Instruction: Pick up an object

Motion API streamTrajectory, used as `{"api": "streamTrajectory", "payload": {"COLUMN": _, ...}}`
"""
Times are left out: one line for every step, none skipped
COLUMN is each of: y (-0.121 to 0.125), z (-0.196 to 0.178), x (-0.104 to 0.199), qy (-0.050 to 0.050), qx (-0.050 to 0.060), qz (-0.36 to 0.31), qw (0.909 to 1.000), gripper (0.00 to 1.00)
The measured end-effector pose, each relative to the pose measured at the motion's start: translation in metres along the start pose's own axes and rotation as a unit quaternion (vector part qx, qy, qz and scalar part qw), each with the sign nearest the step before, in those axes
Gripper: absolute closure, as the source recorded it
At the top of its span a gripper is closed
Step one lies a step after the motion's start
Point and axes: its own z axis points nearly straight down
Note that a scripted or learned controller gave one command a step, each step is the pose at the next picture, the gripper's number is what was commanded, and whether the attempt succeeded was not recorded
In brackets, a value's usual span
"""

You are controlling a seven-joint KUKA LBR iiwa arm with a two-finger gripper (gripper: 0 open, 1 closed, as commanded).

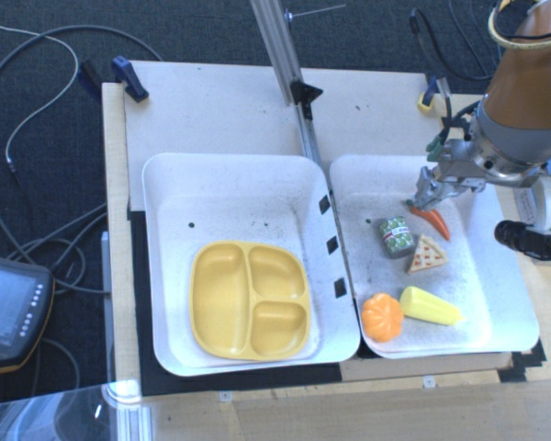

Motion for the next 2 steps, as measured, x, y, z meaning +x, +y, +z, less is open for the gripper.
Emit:
{"api": "streamTrajectory", "payload": {"y": 0.003, "z": 0.000, "x": 0.050, "qy": 0.000, "qx": 0.002, "qz": 0.000, "qw": 1.0000, "gripper": 1.00}}
{"api": "streamTrajectory", "payload": {"y": 0.013, "z": 0.022, "x": 0.104, "qy": 0.001, "qx": 0.004, "qz": 0.000, "qw": 1.0000, "gripper": 1.00}}
